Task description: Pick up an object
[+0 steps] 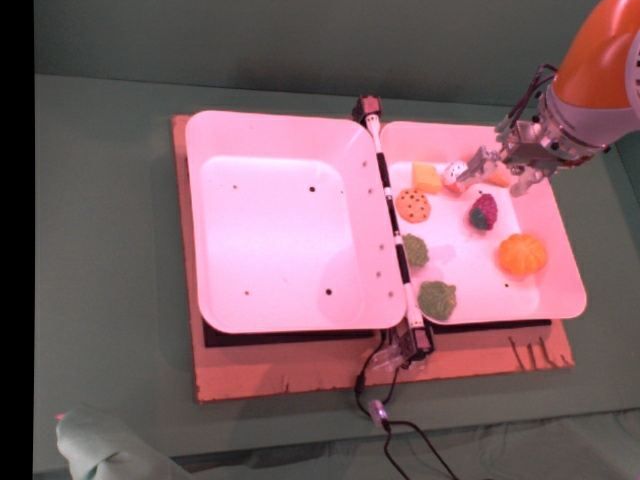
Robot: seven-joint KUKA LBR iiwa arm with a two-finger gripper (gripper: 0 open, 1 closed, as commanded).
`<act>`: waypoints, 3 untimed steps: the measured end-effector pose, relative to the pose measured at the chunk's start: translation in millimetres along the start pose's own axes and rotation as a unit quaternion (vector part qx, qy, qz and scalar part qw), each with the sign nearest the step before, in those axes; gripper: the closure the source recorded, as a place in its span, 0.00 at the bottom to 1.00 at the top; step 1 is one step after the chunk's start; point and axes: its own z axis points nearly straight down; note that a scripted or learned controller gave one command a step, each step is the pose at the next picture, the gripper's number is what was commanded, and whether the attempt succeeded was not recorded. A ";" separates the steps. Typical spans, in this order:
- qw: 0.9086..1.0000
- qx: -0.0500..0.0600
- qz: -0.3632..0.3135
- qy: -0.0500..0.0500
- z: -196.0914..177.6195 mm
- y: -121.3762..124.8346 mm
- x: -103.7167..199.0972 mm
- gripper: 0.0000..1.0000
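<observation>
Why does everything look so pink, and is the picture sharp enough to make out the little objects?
In the camera view, a pinkish cast tints both shallow white bins; the left bin glares brightest across its floor, washing out detail. The round orange fruit-like object and the flat green leaf-shaped piece read clearly but softly. The tool is slightly blurred, so its fingers are hard to judge.

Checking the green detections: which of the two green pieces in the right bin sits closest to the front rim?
The larger leaf-shaped green piece, at the right bin's front-left corner. The smaller green piece lies farther back, beside the divider.
</observation>
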 end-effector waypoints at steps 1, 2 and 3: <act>1.000 0.000 0.000 0.000 0.0 0.0 0.0 0.00; 1.000 0.002 0.000 0.000 40.2 0.1 -4.6 0.00; 1.000 0.003 0.000 0.001 95.8 -8.7 -1.2 0.00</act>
